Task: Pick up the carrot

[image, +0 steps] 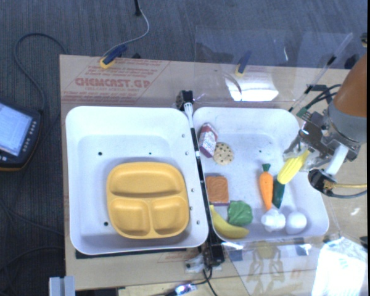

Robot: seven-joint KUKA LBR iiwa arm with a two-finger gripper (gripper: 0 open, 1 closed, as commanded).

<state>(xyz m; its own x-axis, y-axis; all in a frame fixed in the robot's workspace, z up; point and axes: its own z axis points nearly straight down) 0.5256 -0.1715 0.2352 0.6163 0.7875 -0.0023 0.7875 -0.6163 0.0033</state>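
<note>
The carrot [266, 189], orange with a small green top, lies lengthwise in the right bin [253, 113], right of centre, with its tip pointing to the front. Touching its right side is a corn cob [291, 168], yellow with a green husk end. My gripper [322, 152] hangs over the bin's right rim, up and to the right of the carrot and apart from it. The corn's yellow tip reaches up to the gripper, and I cannot tell whether they touch.
The right bin also holds a red packet [207, 139], a cookie [222, 153], a brown slab [217, 190], a banana [227, 227], a green leaf [239, 213] and two white items [283, 221] just in front of the carrot. A yellow divided tray [148, 199] sits in the left bin [86, 134].
</note>
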